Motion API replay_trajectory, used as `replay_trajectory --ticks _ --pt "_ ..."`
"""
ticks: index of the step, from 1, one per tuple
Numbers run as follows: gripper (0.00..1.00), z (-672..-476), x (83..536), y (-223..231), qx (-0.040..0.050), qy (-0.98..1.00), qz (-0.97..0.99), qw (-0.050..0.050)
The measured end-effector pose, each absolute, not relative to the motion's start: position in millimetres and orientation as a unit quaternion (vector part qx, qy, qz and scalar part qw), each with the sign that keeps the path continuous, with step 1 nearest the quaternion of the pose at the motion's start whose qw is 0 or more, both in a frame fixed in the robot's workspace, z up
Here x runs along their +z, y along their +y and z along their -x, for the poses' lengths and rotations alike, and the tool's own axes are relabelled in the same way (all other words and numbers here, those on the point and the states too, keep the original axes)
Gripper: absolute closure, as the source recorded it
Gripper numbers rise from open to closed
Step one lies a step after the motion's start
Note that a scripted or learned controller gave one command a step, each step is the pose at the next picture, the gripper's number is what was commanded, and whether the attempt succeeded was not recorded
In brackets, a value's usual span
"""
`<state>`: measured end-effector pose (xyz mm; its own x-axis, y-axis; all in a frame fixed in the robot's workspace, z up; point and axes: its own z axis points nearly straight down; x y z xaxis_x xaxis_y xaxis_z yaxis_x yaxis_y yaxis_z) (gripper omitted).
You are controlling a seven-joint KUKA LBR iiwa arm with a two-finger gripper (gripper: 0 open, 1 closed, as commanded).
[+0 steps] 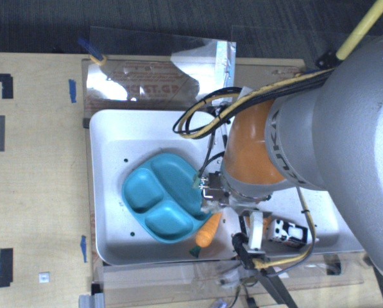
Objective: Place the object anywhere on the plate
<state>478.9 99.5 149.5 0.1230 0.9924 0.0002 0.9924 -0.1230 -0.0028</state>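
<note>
carrot (207, 230) beside the blue plate (164, 196), not on it

it lies on the white bin (108, 172) floor, touching or just off the plate's right rim. the gripper (218, 201) hangs just above it, under the arm's wrist; whether it is open or closed i cannot tell. risk, as i judge it: a descent could nudge the carrot away or catch the rim and tip the plate.
</note>
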Motion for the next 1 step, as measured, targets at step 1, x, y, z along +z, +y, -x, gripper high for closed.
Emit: replay_trajectory --ticks 1 --pt "1.0 -567.3 185.4 5.4 -0.0001 -0.628 0.778 -0.002"
